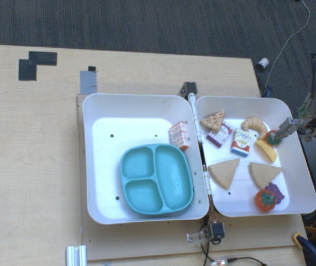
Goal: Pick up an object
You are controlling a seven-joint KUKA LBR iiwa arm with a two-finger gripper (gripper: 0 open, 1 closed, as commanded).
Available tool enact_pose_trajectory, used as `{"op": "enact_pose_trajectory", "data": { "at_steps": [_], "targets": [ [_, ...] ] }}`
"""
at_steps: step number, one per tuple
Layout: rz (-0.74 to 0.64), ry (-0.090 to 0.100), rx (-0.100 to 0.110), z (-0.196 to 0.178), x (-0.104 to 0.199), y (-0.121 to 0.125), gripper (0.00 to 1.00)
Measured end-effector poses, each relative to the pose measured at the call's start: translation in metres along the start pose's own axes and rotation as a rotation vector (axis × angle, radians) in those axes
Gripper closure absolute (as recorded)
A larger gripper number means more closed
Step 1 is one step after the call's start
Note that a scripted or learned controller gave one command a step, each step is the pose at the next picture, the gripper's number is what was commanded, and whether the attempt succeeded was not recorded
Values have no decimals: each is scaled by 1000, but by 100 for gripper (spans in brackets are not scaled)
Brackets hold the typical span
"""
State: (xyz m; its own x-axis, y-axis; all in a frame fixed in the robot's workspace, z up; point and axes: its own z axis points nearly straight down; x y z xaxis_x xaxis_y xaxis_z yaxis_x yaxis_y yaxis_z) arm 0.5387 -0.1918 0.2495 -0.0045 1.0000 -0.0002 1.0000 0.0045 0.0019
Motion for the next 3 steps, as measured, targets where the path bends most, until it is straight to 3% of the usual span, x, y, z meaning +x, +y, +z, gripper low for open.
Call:
{"op": "enact_pose_trajectory", "data": {
  "at_steps": [1,2,3],
  "targets": [
    [2,0,-1,154,-7,12,0],
    [0,-1,-5,144,-6,13,100],
    [0,-1,-5,144,-6,13,0]
  ]
}}
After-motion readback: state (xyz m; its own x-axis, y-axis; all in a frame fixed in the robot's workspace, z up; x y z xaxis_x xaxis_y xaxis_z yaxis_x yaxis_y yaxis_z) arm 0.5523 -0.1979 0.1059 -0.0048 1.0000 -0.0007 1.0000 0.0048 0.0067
